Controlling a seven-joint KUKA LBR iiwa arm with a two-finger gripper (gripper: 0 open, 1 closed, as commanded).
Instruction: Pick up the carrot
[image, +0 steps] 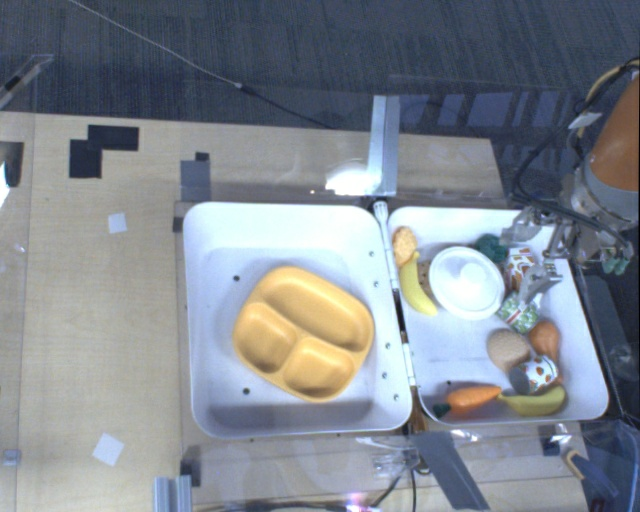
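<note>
The pale wooden surface (90, 330) carries black markers at its 10 o'clock corner, with dark ribbed flooring beyond its far edge. The left bin (200, 300) holds a yellow divided tray (302, 331). In the right bin (590, 385), at about 6 o'clock along the near wall, lies the carrot (473, 397), its long axis running left to right and its green end pointing toward 9 o'clock. No readable writing shows. The gripper (538, 268) hovers at 2 o'clock, fingers spread apart, gripping nothing.

The arm (612, 150) enters at three o'clock, its claw (540, 262) pointing down toward nine o'clock, fingers parted and holding nothing.
</note>
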